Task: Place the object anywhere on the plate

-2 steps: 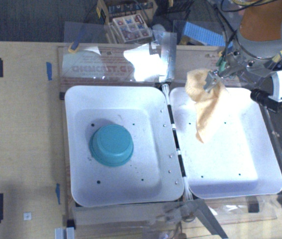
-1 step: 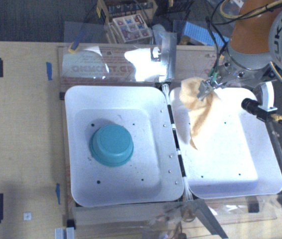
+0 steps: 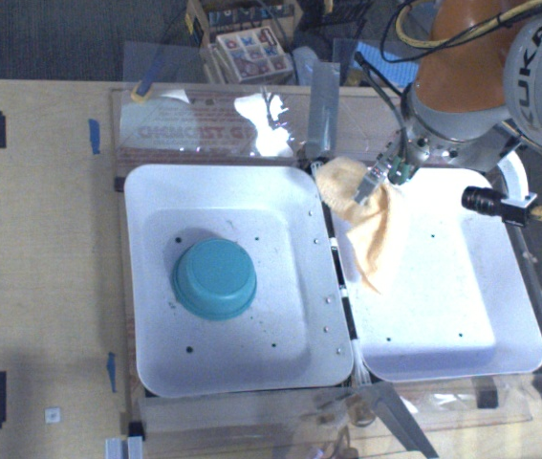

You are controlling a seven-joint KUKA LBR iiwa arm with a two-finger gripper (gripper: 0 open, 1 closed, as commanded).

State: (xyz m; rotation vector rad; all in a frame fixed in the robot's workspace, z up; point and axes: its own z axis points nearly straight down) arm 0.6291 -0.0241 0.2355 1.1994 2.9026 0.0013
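The task's thing is a pale yellow, crumpled cloth (image 3: 366,220), lying at the far left corner of the right-hand shallow white bin (image 3: 443,295), with its upper part bunched against the bin's rim and a long fold trailing toward the near side along the divide between the bins. It looks light, limp and soft, so it should sag and stretch when lifted instead of keeping its shape; it is not fragile and not likely to be slippery, but a trailing tail could drag over the rim or catch on it. A pinch on the thick bunched part at the far end seems the safest hold, since a thin single layer could slide out. The grey arm with the orange band comes in from the far right, wrist tilted down and leftward, and its end effector (image 3: 378,182) sits at the cloth's bunched far portion, touching or just over it. Whether it is clenched on the fabric or released I cannot tell at this scale. The destination, a round teal plastic plate (image 3: 215,277), rests upside-down-looking in the middle of the left white bin (image 3: 156,208), well apart from the cloth, on the tabletop (image 3: 41,285).
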